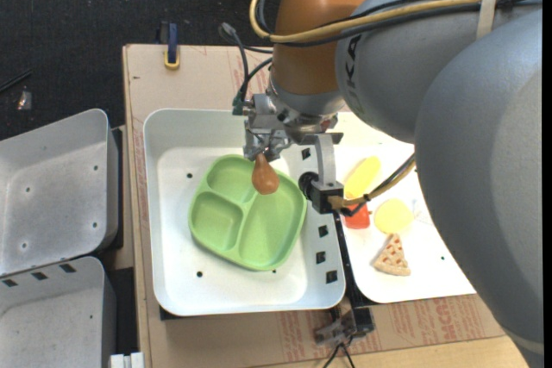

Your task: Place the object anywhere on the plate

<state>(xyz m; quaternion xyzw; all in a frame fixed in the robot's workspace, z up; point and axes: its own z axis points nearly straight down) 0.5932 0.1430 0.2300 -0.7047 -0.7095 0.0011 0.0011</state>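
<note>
While the gripper (pixel 263 152) hung over the left bin (pixel 168 271), a small brown object (pixel 265 177), pear-like with its narrow end up, sat just below the fingers, over the upper right part of the green plate (pixel 233 233). Its narrow top appeared pinched between the fingers, so the claw looked closed narrowly on it, though the wrist hid much of the contact. Whether the object's base touched the plate or hung just above it could not be told from this slanted view.

The step in hand seemed to be the release. Done well, it called for lowering until the object rested in a compartment, not on one of the raised ridges between the three sections, since a rounded thing set on a ridge would likely roll. It sat near the plate's upper right rim, so a small shift toward the centre would have given more margin. Opening should be gentle and the lift straight up, lest the fingers drag the object off.

In the right bin (pixel 431 284) lay a yellow fruit (pixel 361 174), a yellow disc (pixel 393 215), a red piece (pixel 356 217) and a pizza slice (pixel 392 256), well apart from the plate and not needing notice.
</note>
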